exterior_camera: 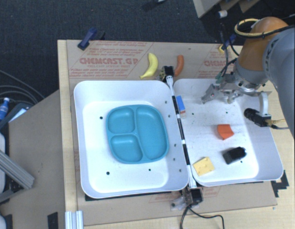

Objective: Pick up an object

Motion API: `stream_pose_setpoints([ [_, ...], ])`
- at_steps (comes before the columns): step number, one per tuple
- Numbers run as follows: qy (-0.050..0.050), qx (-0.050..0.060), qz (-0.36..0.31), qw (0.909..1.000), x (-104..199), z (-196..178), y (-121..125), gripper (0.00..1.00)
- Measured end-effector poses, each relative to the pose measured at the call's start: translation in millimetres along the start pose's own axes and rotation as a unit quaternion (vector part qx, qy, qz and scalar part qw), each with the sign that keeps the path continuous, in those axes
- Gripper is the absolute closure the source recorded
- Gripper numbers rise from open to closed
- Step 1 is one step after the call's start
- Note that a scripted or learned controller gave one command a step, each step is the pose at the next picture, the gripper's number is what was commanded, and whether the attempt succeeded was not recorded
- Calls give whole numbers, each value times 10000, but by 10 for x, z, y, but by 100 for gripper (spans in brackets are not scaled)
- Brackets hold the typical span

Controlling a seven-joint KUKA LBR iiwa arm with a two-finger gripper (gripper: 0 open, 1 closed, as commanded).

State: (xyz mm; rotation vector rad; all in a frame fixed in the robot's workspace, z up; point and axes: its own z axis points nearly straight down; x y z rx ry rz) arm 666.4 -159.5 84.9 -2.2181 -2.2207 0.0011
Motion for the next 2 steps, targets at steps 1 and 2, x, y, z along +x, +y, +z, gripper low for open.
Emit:
stream_pose_setpoints([
  [1, -12, -13, 6, 10000, -71, -1, 2, 0],
  [2, -18, -25, 2, 10000, -67, -107, 9, 100],
])
